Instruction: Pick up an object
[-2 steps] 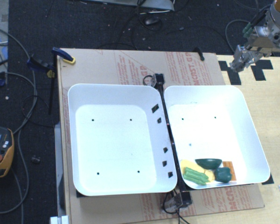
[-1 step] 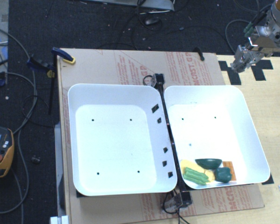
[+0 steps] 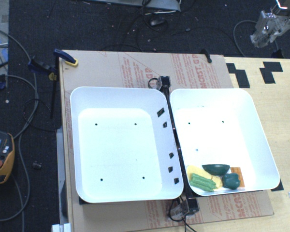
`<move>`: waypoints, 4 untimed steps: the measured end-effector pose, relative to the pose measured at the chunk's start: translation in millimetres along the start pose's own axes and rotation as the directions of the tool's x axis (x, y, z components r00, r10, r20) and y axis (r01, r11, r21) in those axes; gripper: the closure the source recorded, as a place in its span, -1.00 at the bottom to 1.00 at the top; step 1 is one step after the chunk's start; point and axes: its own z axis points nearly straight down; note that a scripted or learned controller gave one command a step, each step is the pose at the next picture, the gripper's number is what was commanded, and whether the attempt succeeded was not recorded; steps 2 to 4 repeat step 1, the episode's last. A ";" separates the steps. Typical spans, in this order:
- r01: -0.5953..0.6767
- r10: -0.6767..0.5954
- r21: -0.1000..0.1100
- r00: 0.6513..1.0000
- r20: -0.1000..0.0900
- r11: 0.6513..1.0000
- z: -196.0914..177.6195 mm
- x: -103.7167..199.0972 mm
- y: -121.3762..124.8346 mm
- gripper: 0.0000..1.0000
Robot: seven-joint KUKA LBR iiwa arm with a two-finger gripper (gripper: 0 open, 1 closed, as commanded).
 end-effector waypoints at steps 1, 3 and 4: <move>-0.009 0.009 0.012 1.000 0.000 1.000 2.7 -40.8 -83.6 1.00; -0.009 0.009 0.012 1.000 0.000 1.000 2.7 -40.8 -83.6 1.00; -0.009 0.009 0.012 1.000 0.000 1.000 2.7 -40.8 -83.6 1.00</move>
